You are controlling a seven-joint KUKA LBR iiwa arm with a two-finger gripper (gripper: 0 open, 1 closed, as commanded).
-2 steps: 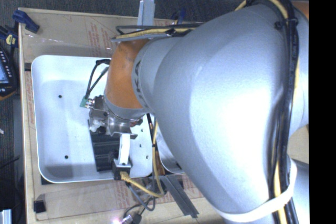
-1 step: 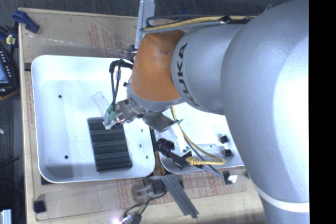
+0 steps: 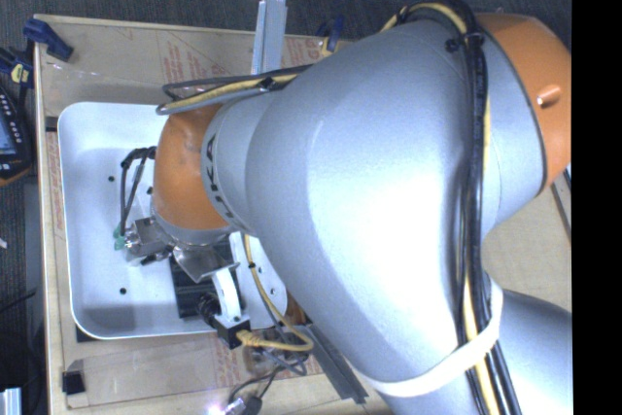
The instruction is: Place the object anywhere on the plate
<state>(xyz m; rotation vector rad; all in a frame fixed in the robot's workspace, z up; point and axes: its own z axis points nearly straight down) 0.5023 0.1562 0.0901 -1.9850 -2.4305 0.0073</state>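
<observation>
My grey arm with its orange band (image 3: pixel 180 180) reaches in from the right and covers most of the bench. The gripper (image 3: pixel 144 241) hangs low over the left white bin (image 3: pixel 83 141), near the middle of its floor. A small green bit (image 3: pixel 119 239) shows at the gripper's left tip, and I cannot tell what it is. The arm's bulk hides the right side of this bin and nearly all of the other bin.
A black block (image 3: pixel 190 292) and a white bracket (image 3: pixel 227 294) of the wrist assembly sit just above the bin's front wall. Yellow and black cables (image 3: pixel 277 340) trail along the arm. Blue clamps (image 3: pixel 44 36) stand at the bench's back-left corner.
</observation>
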